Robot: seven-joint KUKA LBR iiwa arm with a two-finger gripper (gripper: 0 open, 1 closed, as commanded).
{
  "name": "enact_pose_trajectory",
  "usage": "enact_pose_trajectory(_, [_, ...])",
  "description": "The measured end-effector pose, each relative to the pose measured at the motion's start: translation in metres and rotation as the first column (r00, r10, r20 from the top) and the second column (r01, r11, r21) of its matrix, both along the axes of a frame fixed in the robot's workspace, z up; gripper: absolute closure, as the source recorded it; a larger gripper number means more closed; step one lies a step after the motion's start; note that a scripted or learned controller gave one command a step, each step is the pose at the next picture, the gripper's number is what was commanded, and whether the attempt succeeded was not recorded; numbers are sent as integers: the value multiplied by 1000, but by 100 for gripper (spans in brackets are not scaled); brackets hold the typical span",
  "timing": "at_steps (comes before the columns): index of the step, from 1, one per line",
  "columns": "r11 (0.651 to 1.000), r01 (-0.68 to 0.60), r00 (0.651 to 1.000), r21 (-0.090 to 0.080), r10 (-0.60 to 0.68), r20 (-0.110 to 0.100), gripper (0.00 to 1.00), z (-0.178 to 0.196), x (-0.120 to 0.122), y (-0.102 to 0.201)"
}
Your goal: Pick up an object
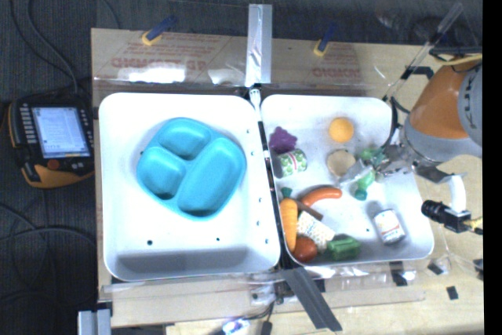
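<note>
The right bin [408,192] holds many small items. Among them are an orange ball [340,129], purple grapes [282,140], a green-and-white can [292,162], a tan round piece [340,162] and a green bottle [362,183]. Nearer the front lie a sausage [318,194], a carrot [289,219], a white packet [314,229], a red tomato [304,249], a green pepper [342,247] and a small jar [388,225]. My gripper [383,160] reaches in over the bin's right wall, low beside a teal-green item [369,157] and just above the green bottle.
The left bin [118,239] carries a blue three-section plate [192,166]. A metal divider [267,169] runs between the bins. The grey arm with its orange band [439,110] overhangs the right wall. A pendant [51,139] lies left of the bench.
</note>
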State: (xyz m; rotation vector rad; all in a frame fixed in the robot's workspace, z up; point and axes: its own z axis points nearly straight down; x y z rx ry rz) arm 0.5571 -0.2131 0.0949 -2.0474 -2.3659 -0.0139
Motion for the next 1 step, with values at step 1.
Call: enact_pose_trajectory(1, [1000,-1,1000,-7,1,0,100,4,0,-1])
